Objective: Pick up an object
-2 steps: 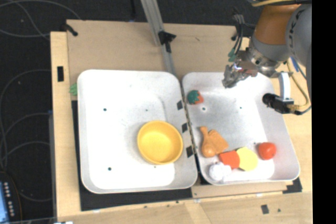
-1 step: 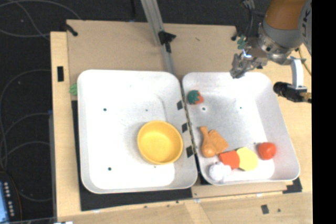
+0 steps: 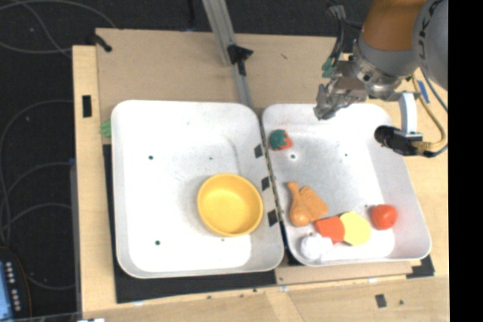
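Camera view: the gripper (image 3: 329, 106) is hanging over the far edge of the right bin (image 3: 355, 162); finger opening cannot be determined, and nothing is visible in its grasp. A green ball (image 3: 280, 138) is lying near the bin's far left corner. A tan toy (image 3: 305, 205), red block (image 3: 330, 228), yellow disc (image 3: 356, 229), red ball (image 3: 383, 216) and white piece (image 3: 312, 246) are clustering along the near edge. A yellow bowl (image 3: 229, 204) is sitting in the left bin (image 3: 166, 154)
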Tool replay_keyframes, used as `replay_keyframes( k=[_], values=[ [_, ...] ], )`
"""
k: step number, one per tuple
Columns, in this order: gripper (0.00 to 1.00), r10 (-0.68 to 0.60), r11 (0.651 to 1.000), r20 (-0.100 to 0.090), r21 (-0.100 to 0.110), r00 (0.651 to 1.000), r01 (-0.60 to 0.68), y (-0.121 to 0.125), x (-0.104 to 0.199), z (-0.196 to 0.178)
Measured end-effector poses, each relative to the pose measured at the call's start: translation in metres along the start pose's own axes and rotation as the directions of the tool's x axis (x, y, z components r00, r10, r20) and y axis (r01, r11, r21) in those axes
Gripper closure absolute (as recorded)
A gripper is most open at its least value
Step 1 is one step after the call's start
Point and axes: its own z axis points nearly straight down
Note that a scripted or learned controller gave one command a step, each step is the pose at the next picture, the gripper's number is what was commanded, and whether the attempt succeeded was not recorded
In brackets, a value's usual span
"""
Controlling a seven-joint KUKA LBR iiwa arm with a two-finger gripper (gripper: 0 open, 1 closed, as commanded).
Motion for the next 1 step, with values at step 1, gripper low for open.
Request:
replay_keyframes(
  k=[1],
  values=[
    [1.00, 0.001, 1.000, 0.000, 0.001, 1.000, -0.001, -0.0152, 0.0426, 0.0117]
  ],
)
